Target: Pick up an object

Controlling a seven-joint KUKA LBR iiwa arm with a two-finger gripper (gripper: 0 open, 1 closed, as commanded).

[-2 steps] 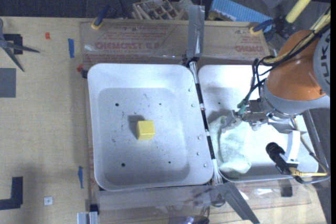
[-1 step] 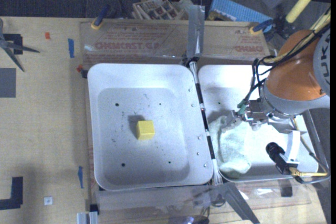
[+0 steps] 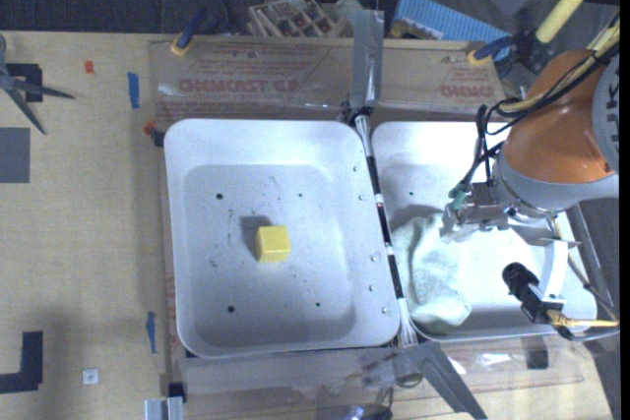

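A small yellow block (image 3: 274, 243) lies near the middle of the left bin (image 3: 197, 152). A crumpled pale green-white cloth (image 3: 430, 275) lies along the left side of the right bin (image 3: 413, 145). My gripper (image 3: 463, 219) hangs low in the right bin, at the cloth's upper right edge, under the orange wrist band (image 3: 551, 133). The arm's body covers most of the right bin's right half.
A clear barrier with cardboard stands behind both bins. A metal divider (image 3: 379, 211) separates the bins. Clamps sit at the barrier's corners. Black tools and tape marks lie on the wooden bench to the far left.
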